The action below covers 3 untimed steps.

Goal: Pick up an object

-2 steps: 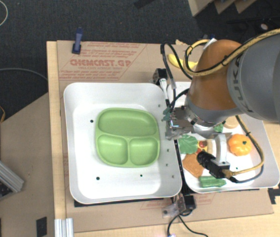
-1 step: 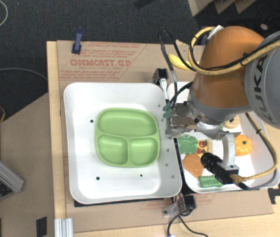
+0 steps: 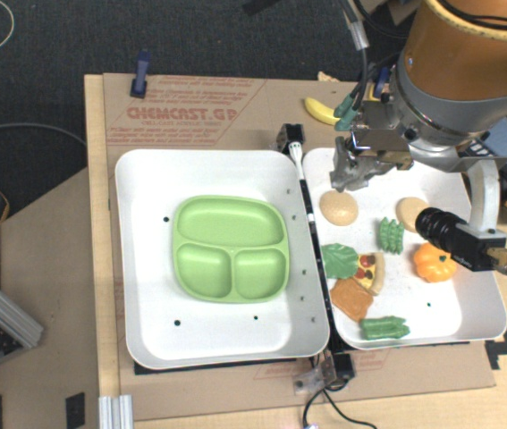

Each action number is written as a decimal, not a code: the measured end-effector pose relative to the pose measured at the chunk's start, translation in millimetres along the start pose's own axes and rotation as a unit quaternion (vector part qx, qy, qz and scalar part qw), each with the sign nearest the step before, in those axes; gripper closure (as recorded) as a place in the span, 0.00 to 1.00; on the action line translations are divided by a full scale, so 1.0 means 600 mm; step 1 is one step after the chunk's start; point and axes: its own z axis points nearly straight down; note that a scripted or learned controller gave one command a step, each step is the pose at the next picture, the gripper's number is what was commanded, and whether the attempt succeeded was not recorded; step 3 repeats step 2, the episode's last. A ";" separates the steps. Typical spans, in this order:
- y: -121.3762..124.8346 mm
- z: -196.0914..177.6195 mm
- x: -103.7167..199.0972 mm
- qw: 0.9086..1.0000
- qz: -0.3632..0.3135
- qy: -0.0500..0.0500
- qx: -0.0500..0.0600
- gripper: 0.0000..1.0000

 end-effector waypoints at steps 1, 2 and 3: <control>-0.007 0.236 0.016 1.000 0.002 -0.004 0.018 1.00; 0.000 0.002 0.014 1.000 0.001 -0.001 0.002 1.00; 0.000 0.002 0.014 1.000 0.001 -0.001 0.002 1.00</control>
